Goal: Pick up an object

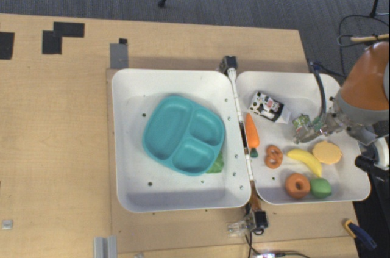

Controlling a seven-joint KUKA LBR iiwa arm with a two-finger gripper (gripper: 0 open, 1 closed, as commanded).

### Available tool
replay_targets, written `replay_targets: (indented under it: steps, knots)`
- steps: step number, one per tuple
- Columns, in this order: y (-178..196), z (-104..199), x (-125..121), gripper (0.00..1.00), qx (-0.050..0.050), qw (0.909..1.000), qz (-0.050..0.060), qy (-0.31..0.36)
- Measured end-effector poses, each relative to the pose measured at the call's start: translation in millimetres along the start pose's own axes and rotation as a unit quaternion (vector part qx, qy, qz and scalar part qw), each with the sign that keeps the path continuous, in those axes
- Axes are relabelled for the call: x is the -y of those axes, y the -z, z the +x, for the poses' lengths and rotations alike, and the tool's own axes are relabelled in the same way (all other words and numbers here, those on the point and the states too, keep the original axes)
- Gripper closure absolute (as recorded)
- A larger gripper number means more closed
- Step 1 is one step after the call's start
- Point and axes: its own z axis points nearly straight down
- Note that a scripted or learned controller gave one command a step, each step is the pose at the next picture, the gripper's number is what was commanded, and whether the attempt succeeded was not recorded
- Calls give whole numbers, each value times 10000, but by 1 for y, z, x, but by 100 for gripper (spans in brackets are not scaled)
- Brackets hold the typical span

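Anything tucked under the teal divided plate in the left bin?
Yes: a bit of something green pokes out from under the teal plate's lower right edge, on the floor of the left bin. The plate covers the rest, so what it is stays unclear.

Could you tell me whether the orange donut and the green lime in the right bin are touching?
Touching, as far as the camera view shows: the donut and the lime sit side by side near the bin's front edge, their edges meeting with no white floor between them.
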Motion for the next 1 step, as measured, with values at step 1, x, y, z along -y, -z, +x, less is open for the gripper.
replay_targets:
  steps: [1]
  knots:
    - [0,0,0,0,-1,10000,2,1]
